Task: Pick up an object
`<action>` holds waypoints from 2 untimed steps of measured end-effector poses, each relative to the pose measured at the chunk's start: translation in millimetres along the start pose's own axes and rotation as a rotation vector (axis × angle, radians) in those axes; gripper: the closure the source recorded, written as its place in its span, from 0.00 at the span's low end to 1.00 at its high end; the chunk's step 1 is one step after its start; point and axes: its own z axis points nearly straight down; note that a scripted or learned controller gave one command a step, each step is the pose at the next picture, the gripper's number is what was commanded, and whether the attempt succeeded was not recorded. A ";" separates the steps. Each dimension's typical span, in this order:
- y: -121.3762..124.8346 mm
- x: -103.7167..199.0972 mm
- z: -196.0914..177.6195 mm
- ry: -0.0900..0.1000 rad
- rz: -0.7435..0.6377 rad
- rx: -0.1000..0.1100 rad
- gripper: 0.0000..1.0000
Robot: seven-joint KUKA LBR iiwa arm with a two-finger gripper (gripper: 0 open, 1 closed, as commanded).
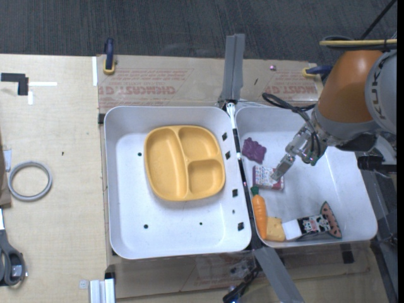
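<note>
Packet under the gripper, edge grip at risk

Packet (267, 177) lies at nine o'clock in the right bin (353, 188). The gripper (279, 171) reaches down onto it; how far open it is I cannot tell. A hold on one edge might slip.

Left bin (126, 232): a yellow tray (185, 163) at centre.

Right bin: purple toy (254, 149) at ten, carrot (258, 211) and box (315, 226) at six.

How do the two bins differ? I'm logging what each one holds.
The left bin holds one large yellow divided plate; the right bin holds several small things: a purple piece, a carrot and a small packet. The end effector reaches into the right bin, not the left bin. Both are shallow and white.
</note>
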 end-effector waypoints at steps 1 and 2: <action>-18.0 22.3 53.6 0.003 0.312 0.002 0.00; 14.1 -22.1 50.6 0.000 0.394 0.001 0.00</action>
